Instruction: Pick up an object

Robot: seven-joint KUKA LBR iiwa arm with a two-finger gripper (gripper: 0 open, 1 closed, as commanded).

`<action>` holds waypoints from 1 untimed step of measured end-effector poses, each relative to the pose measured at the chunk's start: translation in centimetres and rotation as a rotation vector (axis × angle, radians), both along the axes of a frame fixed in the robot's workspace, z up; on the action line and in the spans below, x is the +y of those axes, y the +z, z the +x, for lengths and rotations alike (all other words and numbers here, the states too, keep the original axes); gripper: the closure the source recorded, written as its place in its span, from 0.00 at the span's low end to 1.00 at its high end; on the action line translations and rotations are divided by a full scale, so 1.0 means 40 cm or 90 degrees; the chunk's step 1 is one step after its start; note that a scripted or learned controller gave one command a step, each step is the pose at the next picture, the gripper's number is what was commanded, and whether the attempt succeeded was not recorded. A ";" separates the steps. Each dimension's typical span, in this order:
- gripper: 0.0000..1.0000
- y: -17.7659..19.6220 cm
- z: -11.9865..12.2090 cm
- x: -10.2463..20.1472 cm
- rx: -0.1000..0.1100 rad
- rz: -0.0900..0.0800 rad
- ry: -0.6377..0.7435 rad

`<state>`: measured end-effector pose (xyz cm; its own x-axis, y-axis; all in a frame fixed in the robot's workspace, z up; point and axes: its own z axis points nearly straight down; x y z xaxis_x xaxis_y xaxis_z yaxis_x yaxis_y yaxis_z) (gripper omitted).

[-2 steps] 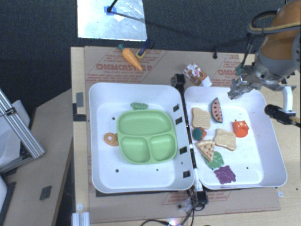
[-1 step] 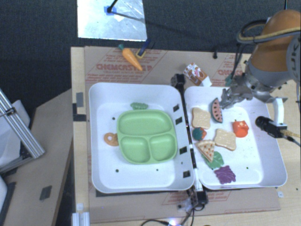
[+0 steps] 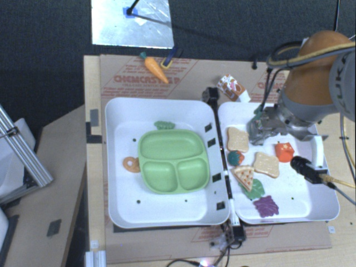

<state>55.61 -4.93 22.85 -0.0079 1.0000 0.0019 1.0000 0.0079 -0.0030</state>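
Arm [image 3: 317,77] low over right bin [image 3: 328,204]

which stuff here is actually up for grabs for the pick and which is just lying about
In play, in the right bin by the tool: toast slice, second toast slice, red block, pizza wedge, purple grapes.

Lying about: green divided plate, pretzel, carrot outside the bins.

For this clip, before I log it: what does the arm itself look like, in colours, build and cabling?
The arm is bulky and rounded: a wide orange band above a grey wrist housing, with part of dark lettering at the frame's right edge. Thin dark cables loop over the orange section and run down toward the wrist. The gripper is compact, dull grey metal, and looks blocky from this angle.
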 end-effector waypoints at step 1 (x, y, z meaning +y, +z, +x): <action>1.00 0.013 -0.076 0.099 -0.001 0.000 0.000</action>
